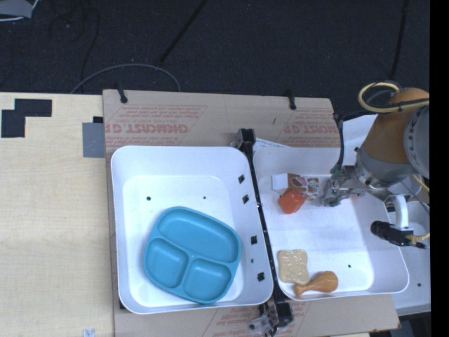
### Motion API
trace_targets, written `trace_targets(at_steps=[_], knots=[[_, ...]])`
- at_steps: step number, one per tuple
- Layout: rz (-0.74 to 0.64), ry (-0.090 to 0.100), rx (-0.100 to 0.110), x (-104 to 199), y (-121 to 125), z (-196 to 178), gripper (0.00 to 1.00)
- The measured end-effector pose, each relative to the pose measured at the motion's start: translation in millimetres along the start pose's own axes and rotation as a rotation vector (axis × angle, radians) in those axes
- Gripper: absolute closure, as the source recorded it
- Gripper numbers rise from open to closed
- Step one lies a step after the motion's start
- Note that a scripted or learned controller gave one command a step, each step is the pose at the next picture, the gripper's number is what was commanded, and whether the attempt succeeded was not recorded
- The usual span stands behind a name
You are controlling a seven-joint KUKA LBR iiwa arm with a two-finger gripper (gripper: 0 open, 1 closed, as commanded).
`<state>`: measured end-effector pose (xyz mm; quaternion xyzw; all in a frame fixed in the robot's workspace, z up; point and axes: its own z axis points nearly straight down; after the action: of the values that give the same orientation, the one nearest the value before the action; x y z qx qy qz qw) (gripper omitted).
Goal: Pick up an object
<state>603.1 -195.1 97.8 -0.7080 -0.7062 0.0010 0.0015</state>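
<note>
Reaching in from the right edge of the bench, the grey arm (393, 142) with its orange band ends in a gripper (330, 194) low over the right bin (393, 279), in that bin's far half.

Gripper: tip sits just right of a red tomato-like object (291, 201). Touching or just apart, cannot tell. Nothing is visibly held between the fingers. Whether the jaws stand apart or together, cannot tell; the tip is small and blurred against the white floor.

Right bin contents:
- Red object, near the far-left corner, close to the divider where the two bins meet.
- A small red-and-white packet (303, 183), just beyond the red object, between it and the far wall. A white tag or card (280, 182) lies beside it to the left.
- A pale cracker-like square (292, 264), near the near-left corner.
- A tan drumstick-shaped piece (317, 283), just beside the square on its near side, thick end toward the right, close to the near wall.

Left bin (133, 167): one blue divided plate (191, 254) with three compartments, lying flat, toward the near-right part of the floor. Its near edge comes close to the near wall.

Both bins rest on a cardboard sheet (210, 121) with red printing, on the light wooden bench (49, 223). Black cable (396, 234) loops near the arm at the right bin's right edge.
</note>
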Motion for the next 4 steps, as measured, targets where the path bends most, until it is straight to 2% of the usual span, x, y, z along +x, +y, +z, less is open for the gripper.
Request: trace_targets(at_steps=[2,3,4], knots=[[-0.002,-0.003,-0.008,-4,-7,-125,1.00],[-0.004,-0.002,-0.005,-5,-6,-155,1.00],[-0.008,0.002,-0.001,57,-3,-156,1.00]])
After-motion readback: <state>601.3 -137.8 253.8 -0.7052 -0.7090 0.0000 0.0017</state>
